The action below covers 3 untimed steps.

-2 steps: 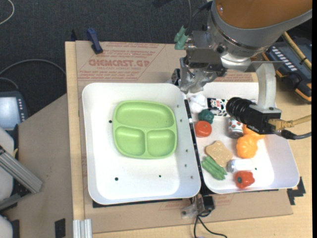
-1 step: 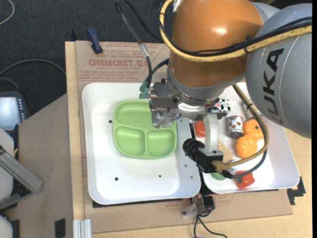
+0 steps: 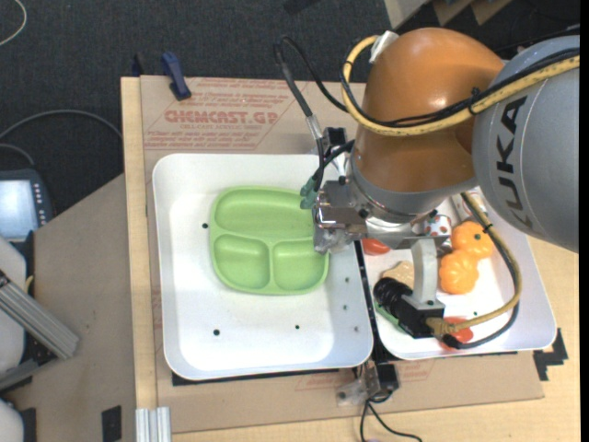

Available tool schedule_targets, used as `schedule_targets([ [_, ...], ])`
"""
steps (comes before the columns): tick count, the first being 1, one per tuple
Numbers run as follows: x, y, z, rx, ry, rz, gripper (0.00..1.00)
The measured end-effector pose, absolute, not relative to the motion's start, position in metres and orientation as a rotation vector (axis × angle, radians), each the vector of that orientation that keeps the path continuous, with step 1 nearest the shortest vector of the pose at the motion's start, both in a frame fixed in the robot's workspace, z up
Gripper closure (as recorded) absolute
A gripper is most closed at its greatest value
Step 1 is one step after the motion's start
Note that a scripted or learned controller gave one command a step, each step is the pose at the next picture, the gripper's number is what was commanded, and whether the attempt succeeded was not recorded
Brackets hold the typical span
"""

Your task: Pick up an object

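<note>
The tool (image 3: 324, 233) hangs under the arm's big orange and grey wrist, low over the seam where the two white bins meet. The wrist hides its working end, so I cannot tell how far open it is or whether it has hold of anything.

One green plate (image 3: 262, 242) lies flat in the left bin (image 3: 184, 274). It has three compartments: one long one on the far side and two smaller ones on the near side. Its right rim reaches right under the tool, and the rest of it spreads away to the view's left of the tool. I cannot tell whether the tool touches the rim.

On the other side of the tool, in the right bin (image 3: 525, 325), are two orange pumpkin-shaped things. The farther pumpkin (image 3: 475, 238) and the nearer pumpkin (image 3: 458, 273) touch each other and sit well apart from the tool. One small red piece (image 3: 375, 245) shows just beside the tool, half covered by the wrist. One tan piece (image 3: 400, 273) lies a little nearer the camera than the red piece, between the tool and the pumpkins.

Three small dark dots mark the bare floor of the left bin, away from the tool.

Both bins rest on the brown board of the bench (image 3: 230, 118). One blue clamp (image 3: 175, 74) sits on its far left corner, far from the tool.
</note>
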<state>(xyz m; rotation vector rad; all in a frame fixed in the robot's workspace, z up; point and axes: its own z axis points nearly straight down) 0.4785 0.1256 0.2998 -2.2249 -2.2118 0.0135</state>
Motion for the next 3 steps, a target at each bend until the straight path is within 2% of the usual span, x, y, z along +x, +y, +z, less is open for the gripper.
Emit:
schedule_targets([
  [1,0.481,0.077,0.405,-2.234,-2.221,-0.016,1.0],
  [2,0.479,0.128,0.378,-2.214,-2.224,0.006,1.0],
  [3,0.48,0.126,0.39,-2.221,-2.222,0.0,1.0],
])
